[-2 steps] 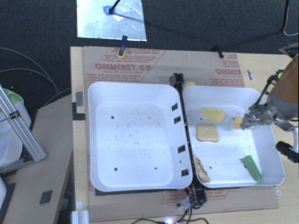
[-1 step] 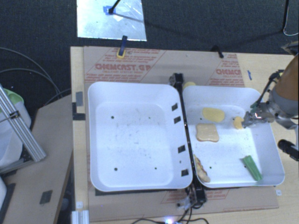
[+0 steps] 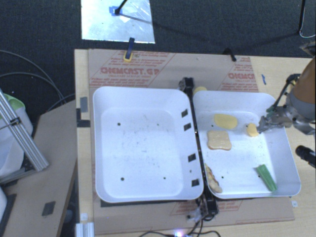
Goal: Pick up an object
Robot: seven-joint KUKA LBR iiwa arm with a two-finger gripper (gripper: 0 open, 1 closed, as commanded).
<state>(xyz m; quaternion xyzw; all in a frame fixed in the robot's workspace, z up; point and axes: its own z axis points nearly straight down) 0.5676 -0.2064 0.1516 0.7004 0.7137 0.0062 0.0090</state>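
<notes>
We see gripper (image 3: 262, 125) in right bin (image 3: 284, 154), grip state unclear, beside small yellow lump (image 3: 252, 130); yellow pad (image 3: 225, 121), tan slice (image 3: 219, 140), green stick (image 3: 265, 177) nearby.

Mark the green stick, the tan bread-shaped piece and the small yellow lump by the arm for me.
green stick (image 3: 265, 177), camera view, middle of its length.
tan bread-shaped piece (image 3: 219, 140), camera view, centre of its top face.
small yellow lump (image 3: 252, 130), camera view, its centre.

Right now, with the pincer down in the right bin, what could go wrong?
1. The pincer sits beside the small yellow piece, near the right bin's rim; closing off-centre might nudge it away.
2. The yellow oval and tan slice lie close together, so a grab there might catch both.
</notes>
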